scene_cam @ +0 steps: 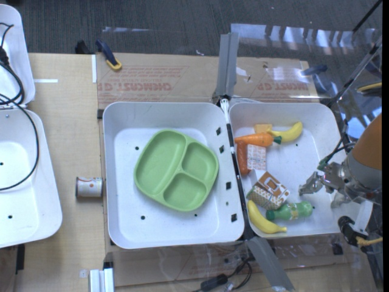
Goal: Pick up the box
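Sitting in the right bin, the box lies low and left of centre, a small patterned carton in brown and white. Its long axis runs on a slant, from lower left to upper right. Just below it are a banana and a green bottle-like item; the bottle nearly touches the box's lower right corner.

The gripper hangs at the right side of the same bin, near the wall, with nothing between its fingers. Fingers appear spread apart, though they are small and partly lost against the cables, so this is a tentative reading. The box lies to the gripper's left and slightly lower in the view; judgement: the coming move is a short travel leftward across bare bin floor, then a descent.

Hard to make out: height of the gripper above the floor, and whether the box lies flat or tipped. The arm's upper part is cut off at the right.

Left bin holds 1 green divided plate.
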`<state>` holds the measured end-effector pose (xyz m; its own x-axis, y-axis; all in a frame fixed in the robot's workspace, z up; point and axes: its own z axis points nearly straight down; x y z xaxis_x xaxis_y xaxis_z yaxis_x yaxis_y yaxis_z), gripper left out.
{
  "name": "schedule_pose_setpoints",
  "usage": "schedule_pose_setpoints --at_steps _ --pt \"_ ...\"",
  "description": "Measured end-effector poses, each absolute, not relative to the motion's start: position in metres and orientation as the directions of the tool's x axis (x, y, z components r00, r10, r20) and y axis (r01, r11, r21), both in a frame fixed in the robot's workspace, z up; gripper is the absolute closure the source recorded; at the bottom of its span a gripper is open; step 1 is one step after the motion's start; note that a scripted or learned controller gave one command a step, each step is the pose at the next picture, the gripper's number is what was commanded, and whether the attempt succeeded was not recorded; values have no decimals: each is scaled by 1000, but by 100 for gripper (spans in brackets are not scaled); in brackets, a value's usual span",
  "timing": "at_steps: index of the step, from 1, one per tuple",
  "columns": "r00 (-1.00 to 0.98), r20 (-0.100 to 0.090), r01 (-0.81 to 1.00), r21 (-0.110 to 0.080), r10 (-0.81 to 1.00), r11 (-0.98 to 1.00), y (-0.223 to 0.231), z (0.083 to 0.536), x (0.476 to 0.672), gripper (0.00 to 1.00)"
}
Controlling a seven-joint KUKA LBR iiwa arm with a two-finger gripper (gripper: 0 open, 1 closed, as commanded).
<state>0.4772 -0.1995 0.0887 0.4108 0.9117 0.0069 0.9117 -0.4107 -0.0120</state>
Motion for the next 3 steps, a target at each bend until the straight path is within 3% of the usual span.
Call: schedule_pose_setpoints --at_steps 1,2,3 --pt "652 -2 758 -7 758 -652 -133 89 477 0" --pt "653 -4 757 -10 757 -653 -134 95 477 100" --pt "654 -4 757 -10 757 -654 -135 95 477 0"
